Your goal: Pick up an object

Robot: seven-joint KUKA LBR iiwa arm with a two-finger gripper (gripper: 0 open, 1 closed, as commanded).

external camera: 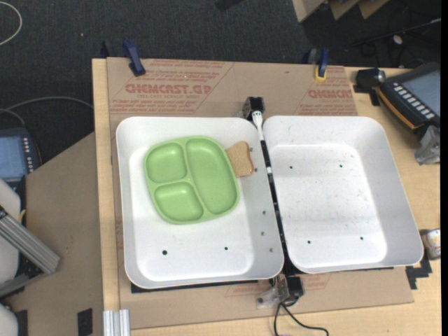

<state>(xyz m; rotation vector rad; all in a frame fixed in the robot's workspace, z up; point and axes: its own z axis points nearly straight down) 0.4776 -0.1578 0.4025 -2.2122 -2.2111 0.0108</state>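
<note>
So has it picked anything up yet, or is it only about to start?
Nothing looks done yet. The green divided plate lies flat in the left bin, and the small tan block rests against the plate's right edge. Nothing is in hand. The whole pick is left: reach in, grasp one object, lift.

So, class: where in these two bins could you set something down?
Free: the right bin floor; the left bin strip below the green divided plate. Crowded: the left bin's upper part, where the tan slice touches the plate.
</note>
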